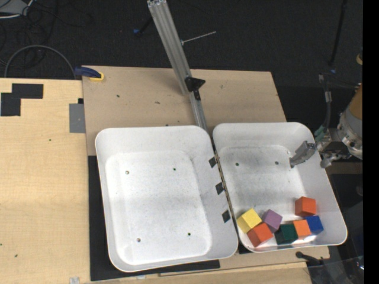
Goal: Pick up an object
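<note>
Gripper point(312, 151) over right bin's point(254, 134) far rim, state unclear; coloured blocks point(281, 222) clustered at near edge.

— Where's the arm?
— Reaching in from the right, wrist low at the edge, claw point(303, 153) pointed left.
— And the claw's fingers?
— Grey, slanted down to the left; nothing seen between them.

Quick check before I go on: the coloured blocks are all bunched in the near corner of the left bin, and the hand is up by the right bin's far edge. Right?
Not quite. The camera view shows the blocks bunched in the near corner of the right bin, not the left bin. The rest holds: the hand is by the right bin's far right edge, away from the blocks.
</note>
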{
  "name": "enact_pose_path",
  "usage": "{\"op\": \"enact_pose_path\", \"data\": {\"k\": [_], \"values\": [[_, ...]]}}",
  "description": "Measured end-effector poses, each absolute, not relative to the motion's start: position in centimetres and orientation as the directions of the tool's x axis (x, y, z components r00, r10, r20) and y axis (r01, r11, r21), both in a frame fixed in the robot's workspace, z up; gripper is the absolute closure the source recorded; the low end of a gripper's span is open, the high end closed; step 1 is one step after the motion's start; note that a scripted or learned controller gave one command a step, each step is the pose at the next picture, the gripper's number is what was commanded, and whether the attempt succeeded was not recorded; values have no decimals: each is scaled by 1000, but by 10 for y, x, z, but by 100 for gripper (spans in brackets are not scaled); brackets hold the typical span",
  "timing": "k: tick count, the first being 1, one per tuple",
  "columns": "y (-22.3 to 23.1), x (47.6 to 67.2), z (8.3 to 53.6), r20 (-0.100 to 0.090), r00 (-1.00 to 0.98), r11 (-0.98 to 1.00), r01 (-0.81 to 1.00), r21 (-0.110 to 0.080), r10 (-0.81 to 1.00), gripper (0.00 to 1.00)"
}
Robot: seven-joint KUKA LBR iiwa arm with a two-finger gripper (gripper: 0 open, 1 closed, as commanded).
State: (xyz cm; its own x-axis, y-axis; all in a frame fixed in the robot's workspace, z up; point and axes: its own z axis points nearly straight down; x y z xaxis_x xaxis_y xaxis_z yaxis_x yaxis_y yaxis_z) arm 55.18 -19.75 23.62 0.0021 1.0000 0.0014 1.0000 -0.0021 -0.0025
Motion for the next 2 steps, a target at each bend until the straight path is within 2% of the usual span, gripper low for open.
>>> {"op": "enact_pose_path", "data": {"k": [1, 2], "values": [[-145, 503, 210, 5, -3, 4, 1000, -9, 1000, 0], [-165, 544, 151, 0, 1, -1, 1000, -6, 1000, 0]]}}
